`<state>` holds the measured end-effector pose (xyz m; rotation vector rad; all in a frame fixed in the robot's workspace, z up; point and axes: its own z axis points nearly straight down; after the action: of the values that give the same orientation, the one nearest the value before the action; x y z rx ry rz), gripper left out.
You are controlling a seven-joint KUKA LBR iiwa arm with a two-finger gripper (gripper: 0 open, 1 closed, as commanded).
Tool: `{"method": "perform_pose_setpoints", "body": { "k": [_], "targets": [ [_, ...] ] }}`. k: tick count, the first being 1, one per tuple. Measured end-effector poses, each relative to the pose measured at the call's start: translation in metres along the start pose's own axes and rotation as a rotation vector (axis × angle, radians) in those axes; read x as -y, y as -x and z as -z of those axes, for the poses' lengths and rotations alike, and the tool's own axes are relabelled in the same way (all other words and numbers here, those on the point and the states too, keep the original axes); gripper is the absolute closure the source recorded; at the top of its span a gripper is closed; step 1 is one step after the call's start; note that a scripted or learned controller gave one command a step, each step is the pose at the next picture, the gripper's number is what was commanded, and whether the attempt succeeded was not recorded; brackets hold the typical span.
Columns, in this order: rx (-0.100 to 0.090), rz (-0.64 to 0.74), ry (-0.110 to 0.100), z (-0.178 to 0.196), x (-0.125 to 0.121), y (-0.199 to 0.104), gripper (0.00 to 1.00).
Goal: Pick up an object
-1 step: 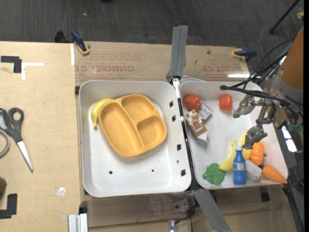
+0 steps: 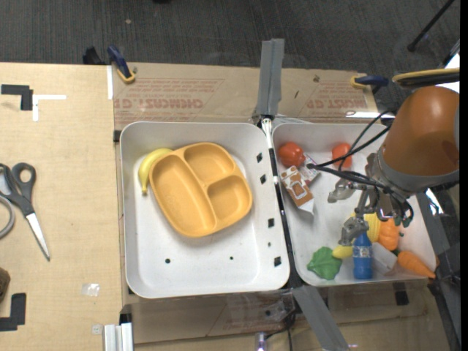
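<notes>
Where arm reaches over right bin (image 2: pixel 322 134), gripper (image 2: pixel 356 227) low above clutter near front wall; finger state not discernible. Directly beneath: blue bottle (image 2: pixel 362 258), beside green toy (image 2: pixel 324 263), yellow piece (image 2: pixel 342 252), carrot (image 2: pixel 414 263). In left bin (image 2: pixel 146 269): orange divided plate (image 2: pixel 201 189), banana (image 2: pixel 148 168) against its edge.

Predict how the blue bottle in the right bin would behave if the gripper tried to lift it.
The blue bottle looks like smooth plastic, so it may slip between hard fingers. Its rounded body could roll aside if nudged. It lies packed against a yellow piece and a green leafy toy, so those would probably shift too.
</notes>
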<state>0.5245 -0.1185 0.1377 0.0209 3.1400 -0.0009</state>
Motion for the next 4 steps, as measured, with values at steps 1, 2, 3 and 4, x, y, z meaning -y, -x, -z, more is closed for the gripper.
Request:
{"method": "perform_pose_setpoints", "body": {
  "k": [1, 2, 3, 4],
  "targets": [
    [0.014, -0.116, -0.001, -0.038, 0.001, 0.092, 0.00],
    [0.000, -0.204, 0.000, -0.045, 0.018, 0.028, 0.00],
    [0.019, -0.339, 0.000, -0.042, 0.028, -0.040, 0.00],
    [0.053, -0.336, -0.003, -0.028, 0.028, -0.031, 1.00]
  ]
}}
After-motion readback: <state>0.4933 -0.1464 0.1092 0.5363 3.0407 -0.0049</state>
